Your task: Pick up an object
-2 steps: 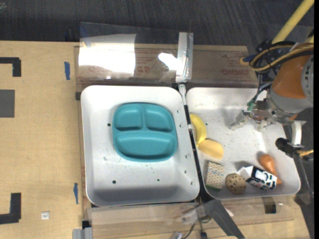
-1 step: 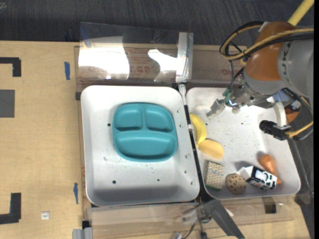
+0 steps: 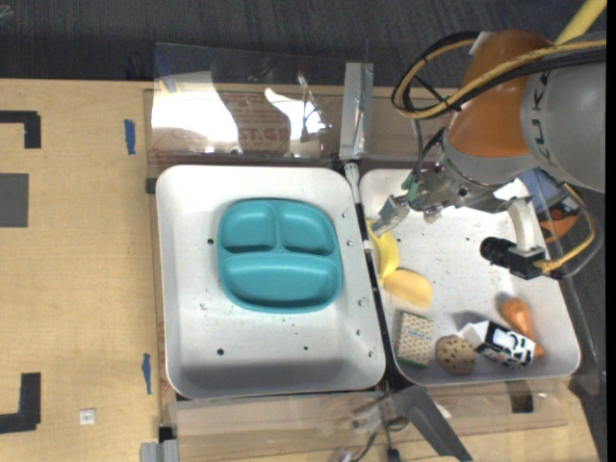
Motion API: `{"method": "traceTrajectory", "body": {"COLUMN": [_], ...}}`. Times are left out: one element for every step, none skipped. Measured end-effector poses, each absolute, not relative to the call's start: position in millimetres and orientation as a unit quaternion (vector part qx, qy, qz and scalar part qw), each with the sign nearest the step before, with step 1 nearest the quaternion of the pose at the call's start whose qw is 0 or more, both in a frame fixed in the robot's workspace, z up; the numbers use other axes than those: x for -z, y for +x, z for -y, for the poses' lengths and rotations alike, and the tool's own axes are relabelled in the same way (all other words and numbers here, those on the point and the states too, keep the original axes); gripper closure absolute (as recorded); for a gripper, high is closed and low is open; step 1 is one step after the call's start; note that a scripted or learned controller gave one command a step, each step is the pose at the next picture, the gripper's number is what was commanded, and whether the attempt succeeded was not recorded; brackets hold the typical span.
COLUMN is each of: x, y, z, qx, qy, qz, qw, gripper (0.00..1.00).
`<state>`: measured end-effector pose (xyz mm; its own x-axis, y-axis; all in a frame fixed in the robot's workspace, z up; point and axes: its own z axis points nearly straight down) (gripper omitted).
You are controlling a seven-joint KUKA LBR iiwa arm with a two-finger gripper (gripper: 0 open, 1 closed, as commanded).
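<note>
Hovering at the right bin's (image 3: pixel 568 349) upper-left corner: end effector (image 3: pixel 393 212), grip state impossible to tell; nothing visibly held; tilting down towards the yellow banana (image 3: pixel 387 254) just below, likely lining up a pick; lying nearby, a yellow block (image 3: pixel 408 287), a cookie (image 3: pixel 455 353); sitting in the left bin (image 3: pixel 183 287), a teal plate (image 3: pixel 279 254).

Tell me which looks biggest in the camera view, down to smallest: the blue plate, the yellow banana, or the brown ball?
Largest to smallest:
1. Blue plate, by far.
2. Yellow banana.
3. Brown ball, a bit smaller than the banana.
</note>
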<state>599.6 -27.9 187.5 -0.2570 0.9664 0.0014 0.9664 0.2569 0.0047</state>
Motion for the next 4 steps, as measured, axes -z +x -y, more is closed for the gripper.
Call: {"method": "traceTrajectory", "body": {"x": [-185.1,-185.0,-185.2,-196.1], "y": [589.0,592.8,560.6,562.1], "z": [-8.6,5.7,-3.8,-4.3], "qx": [-0.0002,-0.0005,-0.0005,-0.0021], "qy": [0.539,0.485,0.375,0.375], "qz": [-0.842,-0.875,-0.927,-0.927], "qw": [-0.001,0.001,0.0,0.002], "gripper": [0.0,0.0,0.0,1.0]}}
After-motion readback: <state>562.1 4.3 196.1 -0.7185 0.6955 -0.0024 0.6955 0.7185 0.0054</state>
